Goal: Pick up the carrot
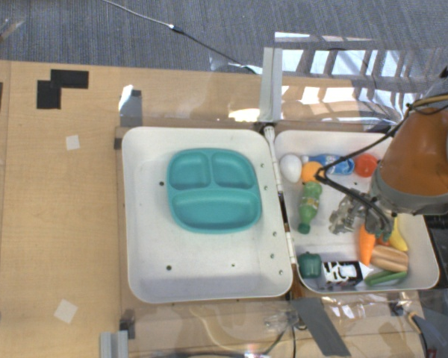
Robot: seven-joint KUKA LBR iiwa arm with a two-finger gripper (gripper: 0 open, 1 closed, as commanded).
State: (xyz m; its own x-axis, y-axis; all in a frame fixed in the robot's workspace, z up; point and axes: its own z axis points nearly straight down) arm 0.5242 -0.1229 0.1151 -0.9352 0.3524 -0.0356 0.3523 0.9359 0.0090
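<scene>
Orange, the carrot lies in the right bin beside a banana and hot dog, just beside the claw, whose grip I cannot tell, so descend centered, avoiding the neighbors.

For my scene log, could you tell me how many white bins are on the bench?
2: the left bin holds a teal divided plate; the right bin holds the carrot and other toy foods. The arm may hide more items there.
</scene>
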